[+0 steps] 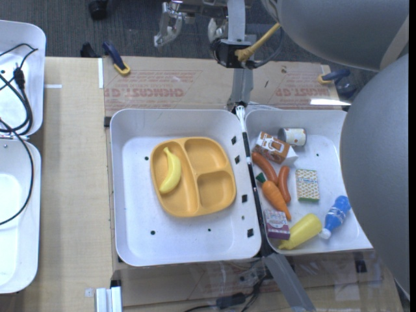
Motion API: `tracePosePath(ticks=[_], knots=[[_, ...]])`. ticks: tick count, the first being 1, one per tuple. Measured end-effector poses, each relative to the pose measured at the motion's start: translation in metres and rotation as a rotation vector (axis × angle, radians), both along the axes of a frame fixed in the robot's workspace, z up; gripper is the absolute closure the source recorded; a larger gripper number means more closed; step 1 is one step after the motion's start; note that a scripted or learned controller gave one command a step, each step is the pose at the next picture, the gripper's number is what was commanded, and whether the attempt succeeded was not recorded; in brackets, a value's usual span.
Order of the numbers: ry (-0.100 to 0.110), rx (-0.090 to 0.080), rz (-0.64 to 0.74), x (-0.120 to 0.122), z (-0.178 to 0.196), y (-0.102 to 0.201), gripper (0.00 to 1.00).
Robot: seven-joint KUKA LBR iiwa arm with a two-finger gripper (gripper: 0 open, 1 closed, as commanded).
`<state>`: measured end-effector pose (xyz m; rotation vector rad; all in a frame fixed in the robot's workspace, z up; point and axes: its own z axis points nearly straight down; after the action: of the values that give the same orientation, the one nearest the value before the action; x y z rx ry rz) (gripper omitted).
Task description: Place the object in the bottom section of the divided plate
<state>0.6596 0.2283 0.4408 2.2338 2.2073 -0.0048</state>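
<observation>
1. While hanging over the far edge of the bench (71, 174), well apart from both bins: gripper (192, 30), spreading its fingers (166, 32) with nothing between them.
2. Lying flat in the long left compartment of the yellow divided plate (224, 203), inside the left bin (130, 239): banana (169, 171), curving along the plate's outer rim.
3. Judging progress: placing probably done, supposing the banana to be the object and the long compartment to be the bottom one. Otherwise, grasping, carrying and releasing all remaining, with the small compartment nearest the camera as the likelier target.
4. Waiting in the right bin (354, 239), crowding together near its left wall: small can (294, 136), orange-and-white carton (273, 147), carrot (276, 200), green-and-white box (307, 185), blue water bottle (337, 214) and yellow squeeze bottle (302, 231).
5. Supporting both bins: pale wooden bench, carrying a printed cardboard sheet (195, 80) behind the bins, pinned by blue clamps (116, 58).
6. Flanking the bench on the left: white trays (19, 252), holding loose black cables (19, 109).
7. Bounding the scene beyond the bench: dark grey carpet (52, 5), bearing a black caster (97, 6).
</observation>
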Motion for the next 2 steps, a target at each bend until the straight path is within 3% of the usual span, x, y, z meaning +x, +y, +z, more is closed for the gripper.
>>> tracePosePath(ticks=[2], knots=[[0.001, -0.001, 0.0, 0.0, -0.0006, 0.0, 0.0]])
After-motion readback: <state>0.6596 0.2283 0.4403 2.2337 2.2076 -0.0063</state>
